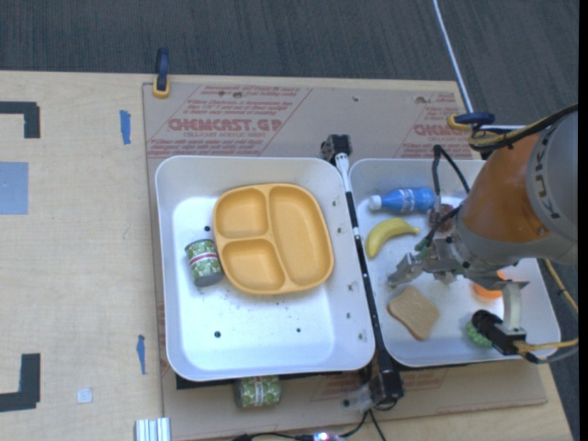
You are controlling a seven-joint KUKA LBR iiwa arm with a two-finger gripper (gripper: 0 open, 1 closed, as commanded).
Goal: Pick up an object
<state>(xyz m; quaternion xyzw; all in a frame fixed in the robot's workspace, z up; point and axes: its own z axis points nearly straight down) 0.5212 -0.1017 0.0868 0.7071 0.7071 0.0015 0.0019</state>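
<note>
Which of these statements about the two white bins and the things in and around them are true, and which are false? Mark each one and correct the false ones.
1. The yellow divided plate lies in the left bin. True.
2. The banana lies on the plate. False: it lies in the right bin, below the blue bottle.
3. A small can sits in the left bin against the plate's left edge. True.
4. The slice of bread lies in the left bin. False: it lies in the right bin, below the gripper.
5. A second can lies outside the bins, on the board at the left bin's near edge. True.
</note>
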